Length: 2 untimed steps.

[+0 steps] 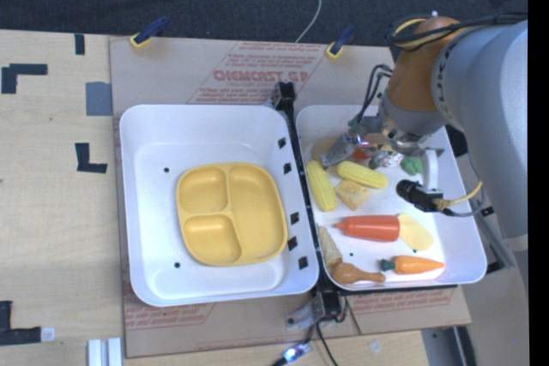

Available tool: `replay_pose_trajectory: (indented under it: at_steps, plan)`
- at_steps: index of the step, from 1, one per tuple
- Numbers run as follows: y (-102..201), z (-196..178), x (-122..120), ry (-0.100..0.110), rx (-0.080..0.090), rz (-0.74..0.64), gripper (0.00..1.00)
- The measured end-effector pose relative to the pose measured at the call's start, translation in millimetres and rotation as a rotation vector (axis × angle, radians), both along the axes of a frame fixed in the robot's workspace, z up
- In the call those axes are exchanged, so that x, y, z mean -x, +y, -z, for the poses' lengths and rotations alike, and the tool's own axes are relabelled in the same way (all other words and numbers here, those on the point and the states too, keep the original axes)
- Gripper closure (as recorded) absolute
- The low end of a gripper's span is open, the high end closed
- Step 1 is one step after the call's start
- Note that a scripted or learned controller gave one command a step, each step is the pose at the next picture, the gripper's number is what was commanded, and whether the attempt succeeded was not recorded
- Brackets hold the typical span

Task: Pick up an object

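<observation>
The gripper (364, 146) sat low in the right bin (463, 270), upper centre-right, just above a yellow corn cob (362, 176). It seemed mid-reach; I cannot tell its grasp state, and a clean lift would come next.

Bright even overhead light, soft shadows, mild glare on white bins (137, 133), slightly soft focus

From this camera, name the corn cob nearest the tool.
The shorter corn cob, lying crosswise just below the tool. The longer corn cob lies along the bin's left wall.
</observation>
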<state>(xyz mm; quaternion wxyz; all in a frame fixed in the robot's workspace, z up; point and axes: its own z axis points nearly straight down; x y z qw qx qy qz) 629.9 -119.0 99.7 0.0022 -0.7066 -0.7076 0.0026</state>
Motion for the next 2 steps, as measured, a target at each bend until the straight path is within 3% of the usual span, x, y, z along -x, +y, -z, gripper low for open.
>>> replay_pose_trajectory:
  at_steps: [1,2]
  plan:
    - [-1.5,13.9,-0.8,-0.009,0.005,0.0,0.0]
    - [0.0,4.3,-0.4,-0.007,0.001,0.0,1.0]
